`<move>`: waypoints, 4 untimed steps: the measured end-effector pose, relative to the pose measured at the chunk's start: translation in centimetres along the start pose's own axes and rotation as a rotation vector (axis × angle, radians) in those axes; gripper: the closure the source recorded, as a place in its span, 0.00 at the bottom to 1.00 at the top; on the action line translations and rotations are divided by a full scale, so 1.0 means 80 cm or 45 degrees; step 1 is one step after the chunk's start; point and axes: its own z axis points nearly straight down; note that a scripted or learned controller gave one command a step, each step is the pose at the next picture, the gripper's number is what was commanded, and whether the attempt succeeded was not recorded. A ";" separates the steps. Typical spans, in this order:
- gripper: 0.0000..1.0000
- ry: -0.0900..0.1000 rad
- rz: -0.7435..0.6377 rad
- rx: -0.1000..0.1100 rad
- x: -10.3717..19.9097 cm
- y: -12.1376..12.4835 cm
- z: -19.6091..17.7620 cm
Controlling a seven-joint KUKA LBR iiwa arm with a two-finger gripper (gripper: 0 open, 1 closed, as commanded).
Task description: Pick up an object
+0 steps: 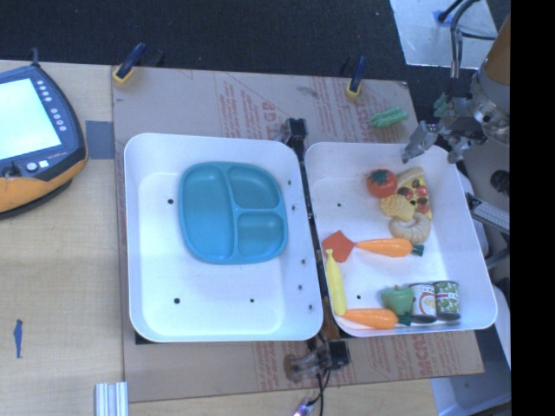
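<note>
**Over the right bin's far edge**

My counter (61, 267) is pale wood under brown cardboard (217, 102). The left bin (147, 232) holds a blue plate (232, 211); the right bin (460, 241) holds toy food. My end effector (434, 141) hovers wide, gripping nothing.

Bright, even overhead light is washing the white bins (139, 232) toward glare, casting only faint shadows, while fine detail is staying soft throughout.

Toy tomato (381, 183), pizza slice (412, 195), carrots (384, 248), cans (434, 302), lying loose in right bin (468, 232)
</note>
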 end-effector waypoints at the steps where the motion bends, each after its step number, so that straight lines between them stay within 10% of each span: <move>1: 0.00 -0.002 -0.001 0.002 -0.045 -0.063 0.051; 2: 0.00 0.000 -0.004 0.005 -0.043 -0.001 0.184; 3: 1.00 0.000 -0.007 0.003 -0.044 0.000 0.169; 4: 1.00 0.002 0.000 -0.003 0.037 0.007 0.046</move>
